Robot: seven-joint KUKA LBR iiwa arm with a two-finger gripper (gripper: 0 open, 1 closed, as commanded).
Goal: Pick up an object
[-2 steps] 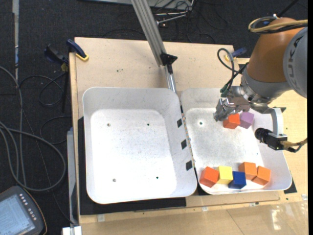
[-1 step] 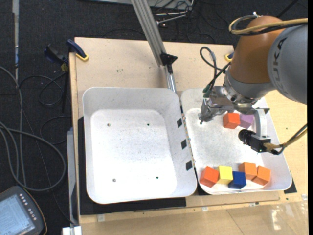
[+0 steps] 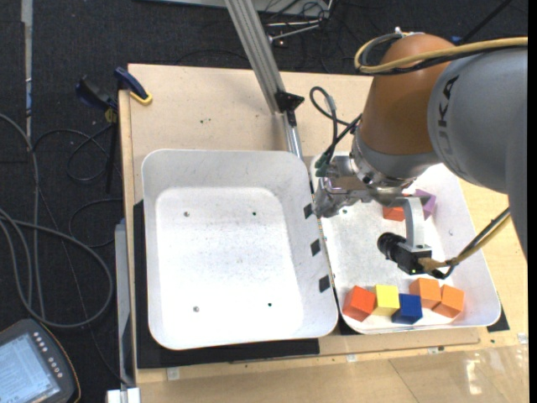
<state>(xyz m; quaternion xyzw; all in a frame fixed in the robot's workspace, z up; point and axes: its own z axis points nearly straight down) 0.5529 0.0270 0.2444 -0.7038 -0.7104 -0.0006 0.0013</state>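
The right white bin (image 3: 470, 225) holds several small blocks. Along its front edge lie a red-orange block (image 3: 361, 302), a yellow block (image 3: 387, 297), a blue block (image 3: 409, 309) and two orange blocks (image 3: 429, 290) (image 3: 452, 300). Farther back, an orange block (image 3: 393, 214) and a purple block (image 3: 426, 201) peek out from under the arm. My gripper (image 3: 330, 196) hangs low over the bin's back left part, close to the wall shared with the left bin. It is well apart from the front row of blocks. The wrist hides much of the bin's rear.
The left white bin (image 3: 222, 242) sits beside the right one. A slanted metal pole (image 3: 256, 44) rises behind the bins. A blue and yellow clamp (image 3: 130, 86) grips the board's back left corner. Cables cover the floor to the left.
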